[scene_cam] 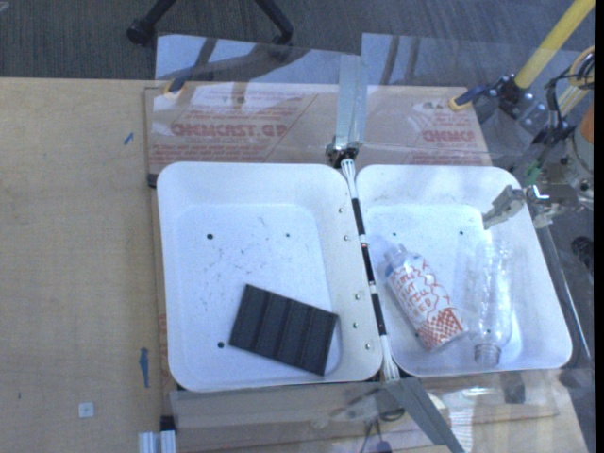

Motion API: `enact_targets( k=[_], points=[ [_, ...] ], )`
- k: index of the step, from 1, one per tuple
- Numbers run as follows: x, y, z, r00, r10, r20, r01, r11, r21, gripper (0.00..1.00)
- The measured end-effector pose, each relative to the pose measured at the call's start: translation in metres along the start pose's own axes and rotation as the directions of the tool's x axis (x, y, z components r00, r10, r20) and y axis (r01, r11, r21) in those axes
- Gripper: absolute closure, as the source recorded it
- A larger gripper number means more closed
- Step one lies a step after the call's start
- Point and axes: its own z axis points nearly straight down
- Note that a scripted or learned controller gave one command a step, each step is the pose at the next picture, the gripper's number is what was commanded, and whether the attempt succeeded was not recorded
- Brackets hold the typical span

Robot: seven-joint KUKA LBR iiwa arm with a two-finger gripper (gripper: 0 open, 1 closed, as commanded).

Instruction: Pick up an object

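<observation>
Overhead slanted view of a wooden bench (66,253) w/ two shallow white bins side by side, split by a centre divider (363,253) that serves as landmark here.

Left of divider: left bin (189,196) holds a dark ribbed rectangular slab (284,329), lying flat toward the near side, close to divider, slightly rotated.

Right of divider: right bin (444,192) holds two bottles. A red-and-white patterned bottle (423,300) lies on its side just beside divider, cap end toward the far side. A clear plastic bottle (488,300) lies farther right of divider, near the bin's right wall, mouth toward the near edge.

Gripper (500,208) sits over the right bin's far-right part, well right of divider, grey metal; whether it's apart or together can't be told. It is above the clear bottle's far end, apart from the patterned bottle, nothing seen clamped.
</observation>
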Motion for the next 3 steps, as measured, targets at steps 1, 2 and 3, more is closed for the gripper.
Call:
enact_targets(
  k=[1, 2, 3],
  points=[
    [0.080, -0.045, 0.082, 0.995, 0.095, 0.001, -0.095, 0.995, -0.001, 0.00],
    [0.082, -0.081, 0.125, 0.994, -0.109, 0.028, 0.110, 0.993, -0.029, 0.00],
    [0.089, -0.051, 0.101, 0.976, -0.218, 0.018, 0.219, 0.976, -0.009, 0.00]
  ],
)
